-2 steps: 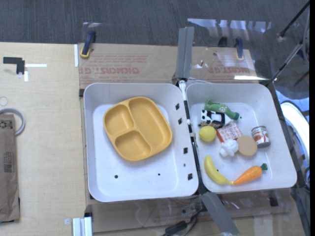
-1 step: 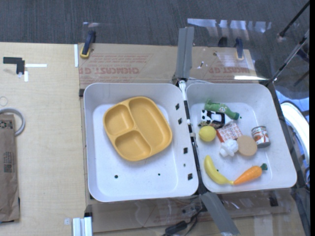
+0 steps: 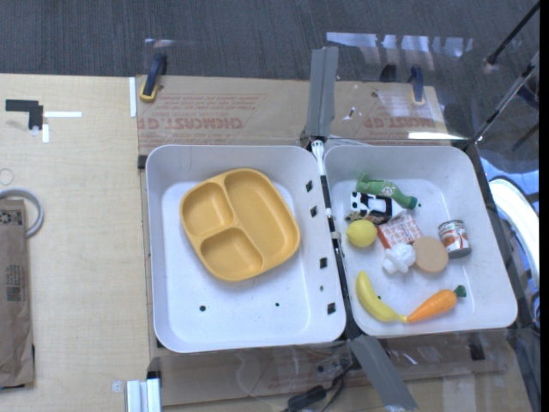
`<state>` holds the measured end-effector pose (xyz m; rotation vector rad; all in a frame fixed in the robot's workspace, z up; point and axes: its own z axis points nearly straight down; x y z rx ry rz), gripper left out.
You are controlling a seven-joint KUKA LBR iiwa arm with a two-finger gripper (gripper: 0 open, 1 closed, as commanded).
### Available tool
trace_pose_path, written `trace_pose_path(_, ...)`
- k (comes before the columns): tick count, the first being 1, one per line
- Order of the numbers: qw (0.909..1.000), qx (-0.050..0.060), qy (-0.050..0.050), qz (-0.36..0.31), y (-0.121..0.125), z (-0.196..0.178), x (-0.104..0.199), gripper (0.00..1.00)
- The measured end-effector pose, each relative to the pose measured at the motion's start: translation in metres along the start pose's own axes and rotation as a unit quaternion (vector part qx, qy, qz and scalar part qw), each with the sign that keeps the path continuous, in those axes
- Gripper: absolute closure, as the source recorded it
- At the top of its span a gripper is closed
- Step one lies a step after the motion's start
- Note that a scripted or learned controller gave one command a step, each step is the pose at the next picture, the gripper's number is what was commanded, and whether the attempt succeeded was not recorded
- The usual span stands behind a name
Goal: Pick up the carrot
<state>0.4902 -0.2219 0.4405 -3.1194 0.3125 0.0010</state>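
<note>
Mirrored "CHEMCUT" print on the cardboard sheet (image 3: pixel 219 110) behind the bins

We see the divided plate (image 3: pixel 239 223) in the left bin (image 3: pixel 171 316). In the right bin (image 3: pixel 480 196), the carrot (image 3: pixel 433 305) lies at the front, touching the banana (image 3: pixel 376 299) on its left; the can (image 3: pixel 453 238) sits behind it.
</note>
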Motion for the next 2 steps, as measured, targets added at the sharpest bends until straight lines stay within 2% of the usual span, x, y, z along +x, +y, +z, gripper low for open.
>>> trace_pose_path(1,1.0,0.004,-0.001,-0.001,-0.0011,-0.0079,0.0013,1.0)
trace_pose_path(2,1.0,0.008,-0.002,-0.002,-0.0024,-0.0159,0.0027,1.0)
